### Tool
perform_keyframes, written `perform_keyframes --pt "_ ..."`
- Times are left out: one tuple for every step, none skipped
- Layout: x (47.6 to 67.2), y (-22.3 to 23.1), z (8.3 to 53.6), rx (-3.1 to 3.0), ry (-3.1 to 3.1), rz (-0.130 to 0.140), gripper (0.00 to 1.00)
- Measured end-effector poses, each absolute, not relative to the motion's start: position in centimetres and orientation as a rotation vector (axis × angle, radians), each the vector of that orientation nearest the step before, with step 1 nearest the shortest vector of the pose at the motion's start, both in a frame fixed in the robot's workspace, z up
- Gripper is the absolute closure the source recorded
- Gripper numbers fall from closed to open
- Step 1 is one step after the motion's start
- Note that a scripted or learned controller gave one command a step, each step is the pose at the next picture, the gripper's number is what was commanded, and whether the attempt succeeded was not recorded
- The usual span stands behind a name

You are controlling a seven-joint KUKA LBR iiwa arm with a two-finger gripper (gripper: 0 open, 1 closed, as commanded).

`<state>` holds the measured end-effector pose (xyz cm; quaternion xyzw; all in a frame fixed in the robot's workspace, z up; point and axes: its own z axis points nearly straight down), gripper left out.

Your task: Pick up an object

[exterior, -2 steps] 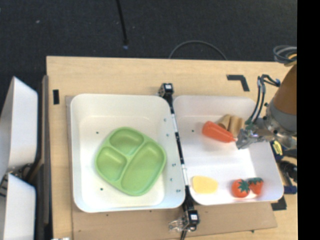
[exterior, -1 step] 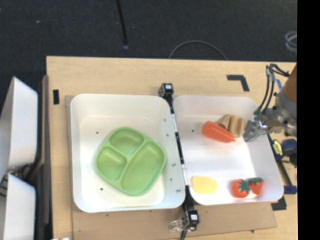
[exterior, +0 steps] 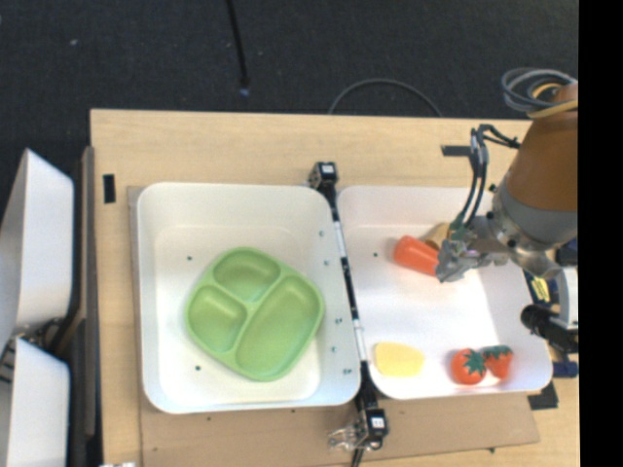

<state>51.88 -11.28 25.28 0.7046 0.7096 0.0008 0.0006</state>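
In the right bin [exterior: 428, 329] an orange cylinder-like piece [exterior: 417, 253] lies near the middle, toward the far side. My gripper [exterior: 451, 266] hangs just right of it, touching or almost touching its right end. A yellow piece [exterior: 399, 360] lies at the bin's near left corner. A red strawberry-like piece with a green top [exterior: 481, 364] rests at the near right. A small pale object [exterior: 440, 232] peeks out behind the gripper.
The left bin [exterior: 165, 358] holds a green divided plate [exterior: 255, 313]. A divider with clips [exterior: 343, 261] separates the two bins. The arm's orange band [exterior: 545, 163] and cables [exterior: 477, 178] loom over the right bin's far right corner.
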Motion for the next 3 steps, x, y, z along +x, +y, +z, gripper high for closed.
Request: perform_keyframes --pt "52.2 -6.1 26.1 2.211 2.230 0.005 1.00" --pt "52.4 -0.8 26.7 2.210 2.231 0.005 1.00" --pt "51.9 3.8 26.8 2.213 2.230 0.002 1.00"
